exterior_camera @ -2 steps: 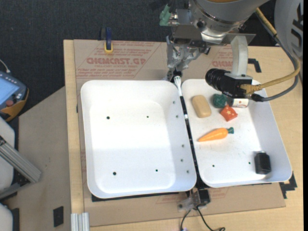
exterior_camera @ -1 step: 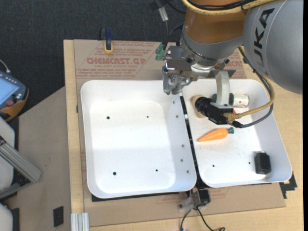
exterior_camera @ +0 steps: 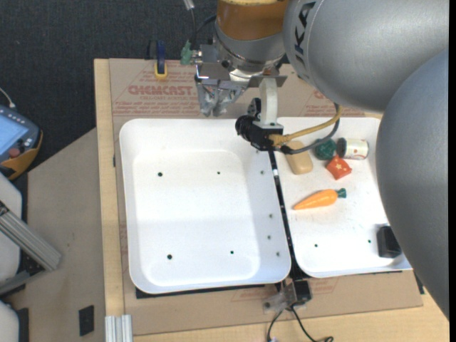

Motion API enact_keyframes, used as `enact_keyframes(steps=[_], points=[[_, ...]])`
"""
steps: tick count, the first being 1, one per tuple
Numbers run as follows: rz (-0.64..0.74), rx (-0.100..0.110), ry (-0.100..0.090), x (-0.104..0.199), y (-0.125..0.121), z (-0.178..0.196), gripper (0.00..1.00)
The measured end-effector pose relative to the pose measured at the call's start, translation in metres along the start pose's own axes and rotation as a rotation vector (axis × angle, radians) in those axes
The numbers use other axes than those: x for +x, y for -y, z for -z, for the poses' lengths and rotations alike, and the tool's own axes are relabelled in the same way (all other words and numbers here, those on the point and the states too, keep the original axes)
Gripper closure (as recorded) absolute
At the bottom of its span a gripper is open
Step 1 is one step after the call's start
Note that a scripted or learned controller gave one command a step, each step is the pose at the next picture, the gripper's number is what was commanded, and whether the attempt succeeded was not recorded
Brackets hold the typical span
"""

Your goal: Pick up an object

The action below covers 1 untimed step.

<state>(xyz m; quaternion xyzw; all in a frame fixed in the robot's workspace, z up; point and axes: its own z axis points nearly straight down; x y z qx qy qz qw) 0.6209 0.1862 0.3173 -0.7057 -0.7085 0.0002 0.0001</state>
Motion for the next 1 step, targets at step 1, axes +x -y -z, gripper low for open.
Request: enact_keyframes(steps=[1], points=[[0.002,-0.011,-0.005,0.0416,-0.0092,0.0828,1.0]])
